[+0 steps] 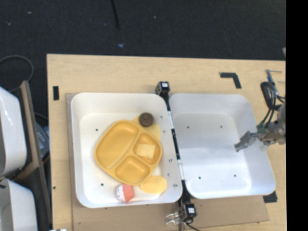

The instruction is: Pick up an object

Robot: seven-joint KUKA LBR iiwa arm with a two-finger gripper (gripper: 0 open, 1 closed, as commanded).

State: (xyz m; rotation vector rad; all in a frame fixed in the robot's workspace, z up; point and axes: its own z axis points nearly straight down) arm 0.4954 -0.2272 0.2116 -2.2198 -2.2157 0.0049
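The left bin [86, 110] holds a yellow divided plate [118, 150] with a pale square piece [146, 150] in its right compartment. A dark brown round object [146, 119] sits just behind the plate. A pale yellow flat object [153, 184] and a small red and white object [124, 192] lie at the bin's front. My gripper [244, 142] reaches in from the right, low over the right side of the right bin [211, 105], far from all these objects. Nothing is visibly held in it.
A black divider strip [173, 138] with clips at both ends runs between the two bins. The bins rest on a light wooden bench [120, 73]. Cables hang at the far right by the arm [272, 129]. White equipment stands at the left edge.
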